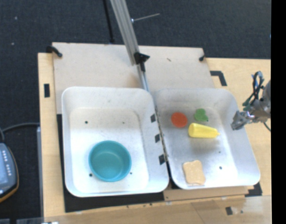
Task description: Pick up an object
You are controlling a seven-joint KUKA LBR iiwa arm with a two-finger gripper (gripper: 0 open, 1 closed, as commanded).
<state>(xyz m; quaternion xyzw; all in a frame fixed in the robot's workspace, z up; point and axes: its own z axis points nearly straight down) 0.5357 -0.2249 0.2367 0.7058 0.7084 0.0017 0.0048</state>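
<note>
The right bin [241,157] holds a red-orange round piece [179,120], a small green piece [201,115], a yellow wedge-shaped piece [202,131] and a tan slice like bread [194,172] near its front edge. A teal bowl [110,160] sits upright in the front of the left bin [77,106]. My gripper [239,122] hangs over the right rim of the right bin, to the right of the yellow piece and apart from it. I see nothing held in it.
A slanted metal rail [126,27] runs from the top of the view down to the gap between the bins. A handheld device [3,171] lies at the bench's left edge. Cables [257,85] trail by the wrist.
</note>
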